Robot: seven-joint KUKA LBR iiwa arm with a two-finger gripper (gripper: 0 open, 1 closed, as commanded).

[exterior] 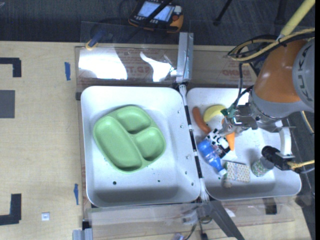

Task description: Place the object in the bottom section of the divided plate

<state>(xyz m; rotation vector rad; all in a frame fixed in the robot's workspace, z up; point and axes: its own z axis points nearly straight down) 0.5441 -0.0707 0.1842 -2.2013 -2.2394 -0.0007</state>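
**Arm over right bin, plate waiting in left**

I see the arm (pixel 285 79) reaching in from the right, its gripper (pixel 236 120) low over the far-left part of the right bin (pixel 285 184); I cannot tell its state. The left bin (pixel 100 184) holds the green divided plate (pixel 130 136). Objects cluster by the right bin's left wall: yellow ball (pixel 215 112), orange sausage (pixel 201 120), black-and-white toy (pixel 218 140), blue bottle (pixel 211 155), patterned packet (pixel 237 172).

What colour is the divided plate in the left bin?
Light green: the three-section divided plastic plate shows best in the camera view, lying in the shallow white left bin.
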